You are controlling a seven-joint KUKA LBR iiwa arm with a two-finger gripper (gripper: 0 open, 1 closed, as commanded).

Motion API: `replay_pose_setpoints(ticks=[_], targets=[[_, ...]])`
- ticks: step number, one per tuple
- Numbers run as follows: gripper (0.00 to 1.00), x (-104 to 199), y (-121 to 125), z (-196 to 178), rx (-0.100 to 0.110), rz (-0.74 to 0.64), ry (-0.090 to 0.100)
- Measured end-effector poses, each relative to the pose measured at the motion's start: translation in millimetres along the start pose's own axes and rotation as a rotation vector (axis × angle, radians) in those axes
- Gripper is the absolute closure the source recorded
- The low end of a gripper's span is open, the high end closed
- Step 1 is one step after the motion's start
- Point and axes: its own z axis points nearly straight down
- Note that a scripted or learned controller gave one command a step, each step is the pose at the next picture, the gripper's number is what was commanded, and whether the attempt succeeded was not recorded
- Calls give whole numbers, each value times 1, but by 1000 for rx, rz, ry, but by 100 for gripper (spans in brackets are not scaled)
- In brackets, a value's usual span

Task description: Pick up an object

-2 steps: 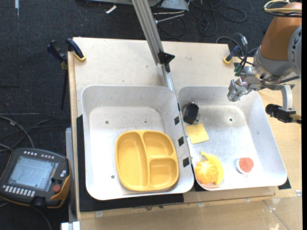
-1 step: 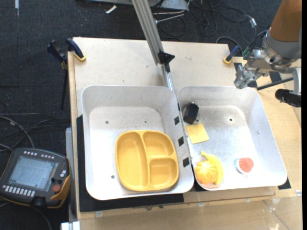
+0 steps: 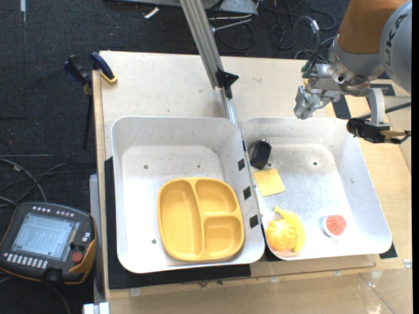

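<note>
Four loose things in the right bin (image 3: 353,175): a black block (image 3: 260,153) at the left wall, tilted, long axis running toward the bin's far corner; just below it a flat yellow square (image 3: 270,182), turned slightly off the bin's edges; at the near rim a crumpled yellow lump (image 3: 285,234) and, apart to its right, a small red-and-white disc (image 3: 335,225). No legible writing on any. Above the far rim, the pincer (image 3: 306,104), nothing in its grip; how far open, impossible to tell. In the left bin (image 3: 131,175), a yellow divided tray (image 3: 200,219). Off the counter (image 3: 157,84), a grey pendant (image 3: 46,241).
</note>
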Motion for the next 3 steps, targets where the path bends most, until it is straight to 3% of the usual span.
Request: replay_pose_setpoints(ticks=[1,3], targets=[[100,52,-3,18,4,1,0],[100,168,-12,14,4,0,0]])
